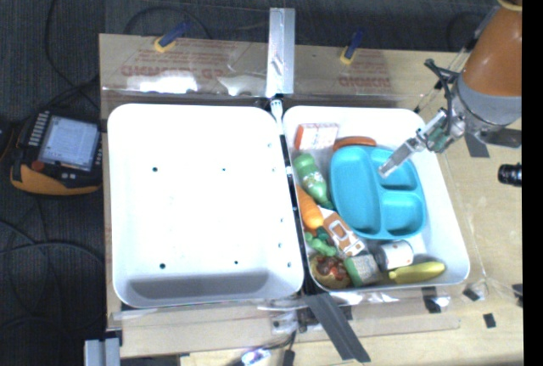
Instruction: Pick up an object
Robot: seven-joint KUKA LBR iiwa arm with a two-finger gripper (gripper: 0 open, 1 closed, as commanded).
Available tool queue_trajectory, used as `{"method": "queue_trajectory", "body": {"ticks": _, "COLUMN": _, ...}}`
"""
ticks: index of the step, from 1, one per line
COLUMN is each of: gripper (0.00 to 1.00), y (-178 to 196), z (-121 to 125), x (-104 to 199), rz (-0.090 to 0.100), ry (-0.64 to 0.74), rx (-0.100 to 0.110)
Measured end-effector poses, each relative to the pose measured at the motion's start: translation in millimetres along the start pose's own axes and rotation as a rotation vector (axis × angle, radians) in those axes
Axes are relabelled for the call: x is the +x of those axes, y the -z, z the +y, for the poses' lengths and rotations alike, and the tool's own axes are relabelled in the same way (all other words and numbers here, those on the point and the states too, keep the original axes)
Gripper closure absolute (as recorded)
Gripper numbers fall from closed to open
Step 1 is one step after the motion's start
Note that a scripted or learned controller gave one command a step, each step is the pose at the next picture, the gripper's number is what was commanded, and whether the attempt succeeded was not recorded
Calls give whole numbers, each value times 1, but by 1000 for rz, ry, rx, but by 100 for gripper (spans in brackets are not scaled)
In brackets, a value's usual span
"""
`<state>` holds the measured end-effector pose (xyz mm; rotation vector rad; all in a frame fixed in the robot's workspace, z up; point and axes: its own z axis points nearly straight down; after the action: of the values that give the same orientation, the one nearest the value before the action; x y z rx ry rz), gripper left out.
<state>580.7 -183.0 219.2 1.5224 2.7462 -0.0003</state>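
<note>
You would have found the claw (389, 166) low over the right bin (454, 228), its tip right at the upper part of the blue tray (377, 199). From that slant you could not tell whether it touched the tray. You could not tell either whether the claw was spread or pressed together, since it read as one thin grey sliver. Nothing showed in its grip.

The tray lay directly under the claw and ran on toward the near edge of the bin. Just beyond the claw, at the far wall, sat a red-and-white box (316, 136), with an orange rim (356, 141) peeking over the tray's far edge. To the view's left of the claw, a green item (312, 176) and a carrot (310, 208) lay along the divider side of the bin. Nearer the camera than the claw, past the tray's end, you had a small orange carton (339, 235), a white can (395, 255) and a banana (416, 272) crowded together.

Well to the left of the claw sat the left bin (195, 211), and farther left still, off the bench, a pendant (64, 148).
</note>
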Motion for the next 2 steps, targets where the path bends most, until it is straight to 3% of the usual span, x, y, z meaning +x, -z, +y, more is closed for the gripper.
{"method": "queue_trajectory", "body": {"ticks": 1, "gripper": 0, "y": -92, "z": -35, "x": 85, "rz": -4, "ry": -363, "rx": -6}}
{"method": "queue_trajectory", "body": {"ticks": 2, "gripper": 0, "y": -10, "z": -34, "x": 59, "rz": 2, "ry": -182, "rx": 1}}
